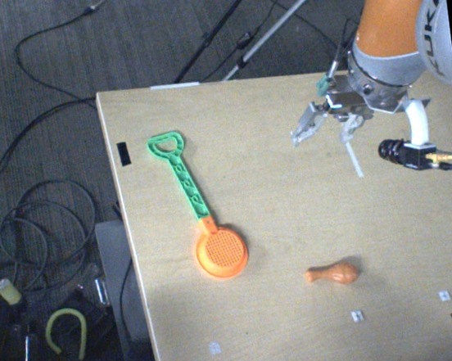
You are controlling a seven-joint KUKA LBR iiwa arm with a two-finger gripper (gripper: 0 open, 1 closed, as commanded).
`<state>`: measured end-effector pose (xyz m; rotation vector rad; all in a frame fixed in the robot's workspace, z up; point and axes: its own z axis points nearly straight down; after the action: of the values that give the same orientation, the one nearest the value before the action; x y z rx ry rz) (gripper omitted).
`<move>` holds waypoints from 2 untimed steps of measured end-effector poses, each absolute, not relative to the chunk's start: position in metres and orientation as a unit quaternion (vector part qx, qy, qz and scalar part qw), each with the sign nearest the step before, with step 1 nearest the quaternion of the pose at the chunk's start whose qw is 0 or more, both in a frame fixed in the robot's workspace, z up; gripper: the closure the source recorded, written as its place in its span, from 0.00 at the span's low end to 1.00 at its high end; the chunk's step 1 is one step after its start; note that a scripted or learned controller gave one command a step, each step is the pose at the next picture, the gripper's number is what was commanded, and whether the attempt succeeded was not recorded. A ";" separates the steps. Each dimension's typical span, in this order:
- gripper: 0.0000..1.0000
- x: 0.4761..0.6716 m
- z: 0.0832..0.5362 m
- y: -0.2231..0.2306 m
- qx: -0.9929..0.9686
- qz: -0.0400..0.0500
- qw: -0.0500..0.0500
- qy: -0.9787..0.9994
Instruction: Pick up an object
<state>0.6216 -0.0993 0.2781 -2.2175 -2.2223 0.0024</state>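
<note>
A strainer with a green handle [181, 176] and a round orange head [221, 253] lies on the left part of the pale wooden bench top [298, 224]. Toward the front, right of the middle, rests a small orange drumstick-shaped toy [333, 273]. My gripper [330, 152] hangs over the bench's back right area, well away from both objects. It is open, its fingers [305, 128] spread apart with nothing between them.
A black connector with a cable [404, 153] sits beside the wrist on the right. Small dark and white markers [356, 315] dot the bench's front. Cables and a metal stand lie on the carpet beyond the left and back edges.
</note>
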 end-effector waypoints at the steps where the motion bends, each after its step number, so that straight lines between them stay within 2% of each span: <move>1: 0.00 0.666 0.340 -0.135 -0.704 0.001 -0.001 -0.710; 2: 0.00 0.594 0.328 -0.216 -0.715 0.001 0.000 -0.699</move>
<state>0.5935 -0.2160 0.3279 -2.2470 -2.1964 0.0045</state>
